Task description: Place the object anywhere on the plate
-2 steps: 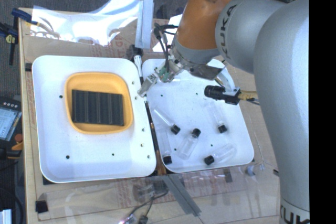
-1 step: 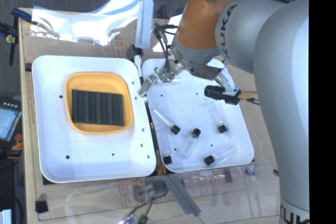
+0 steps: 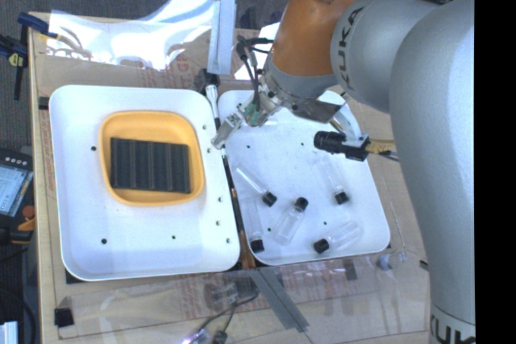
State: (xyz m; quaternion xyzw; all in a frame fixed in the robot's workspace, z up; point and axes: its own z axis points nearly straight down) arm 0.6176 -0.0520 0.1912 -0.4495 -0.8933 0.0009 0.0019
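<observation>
Left bin [image 3: 72, 242]: held yellow plate [image 3: 150, 129] with dark ribbed insert [image 3: 153, 163] at centre.

Right bin [image 3: 367, 209]: held several clear vials with black caps, scattered toward 6 o'clock half. One vial [image 3: 292, 217] lay tilted near middle; another [image 3: 258, 191] at its 10 o'clock; a third [image 3: 335, 180] at 2 o'clock.

Gripper [image 3: 230, 125]: hung over right bin's 11 o'clock corner, beside divide between bins. Finger state: could not tell. Nothing seen between them.

Arm [image 3: 387, 36]: entered from 3 o'clock, orange band [image 3: 310, 28] above wrist.
</observation>
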